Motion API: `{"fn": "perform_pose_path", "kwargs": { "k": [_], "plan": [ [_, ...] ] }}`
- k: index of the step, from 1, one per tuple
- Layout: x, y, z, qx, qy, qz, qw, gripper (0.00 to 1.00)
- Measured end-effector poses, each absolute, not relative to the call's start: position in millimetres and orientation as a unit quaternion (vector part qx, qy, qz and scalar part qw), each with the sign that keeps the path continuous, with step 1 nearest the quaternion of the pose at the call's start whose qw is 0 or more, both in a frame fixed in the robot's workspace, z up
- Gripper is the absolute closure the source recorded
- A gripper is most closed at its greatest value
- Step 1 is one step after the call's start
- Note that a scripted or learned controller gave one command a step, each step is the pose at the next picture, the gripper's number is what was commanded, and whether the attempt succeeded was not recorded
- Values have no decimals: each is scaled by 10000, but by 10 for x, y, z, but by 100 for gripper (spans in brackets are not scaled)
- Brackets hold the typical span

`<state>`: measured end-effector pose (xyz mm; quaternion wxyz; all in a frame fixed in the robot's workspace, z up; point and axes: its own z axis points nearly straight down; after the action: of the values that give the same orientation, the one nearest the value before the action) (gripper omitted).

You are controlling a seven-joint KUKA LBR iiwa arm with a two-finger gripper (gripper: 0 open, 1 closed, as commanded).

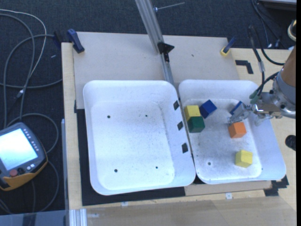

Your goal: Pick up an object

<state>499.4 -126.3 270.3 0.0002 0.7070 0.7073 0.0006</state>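
The right bin (268,140) holds several small cubes. A yellow cube (192,111) and a green cube (196,124) touch each other near the bin's left wall, with a blue cube (208,108) just to their right. An orange cube (237,129) lies mid-bin and a second yellow cube (243,158) sits nearer the front. My gripper (235,114) reaches in from the right and hovers just behind the orange cube. It is open, with nothing between its fingers.
The left bin (131,135) lies beside the right one, separated by a raised double rim with black clips. A slanted metal pole (150,22) crosses the back of the bench. Cables and a teach pendant (19,157) lie off the bench at left.
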Motion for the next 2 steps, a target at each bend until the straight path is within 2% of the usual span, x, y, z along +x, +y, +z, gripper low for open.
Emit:
{"fn": "perform_pose_path", "kwargs": {
  "k": [1, 2],
  "plan": [
    [5085, -1822, 1098, 7080, 7062, -23, -40, 0],
    [5545, -1722, 993, 7060, 7082, 9, 16, 0]
  ]
}}
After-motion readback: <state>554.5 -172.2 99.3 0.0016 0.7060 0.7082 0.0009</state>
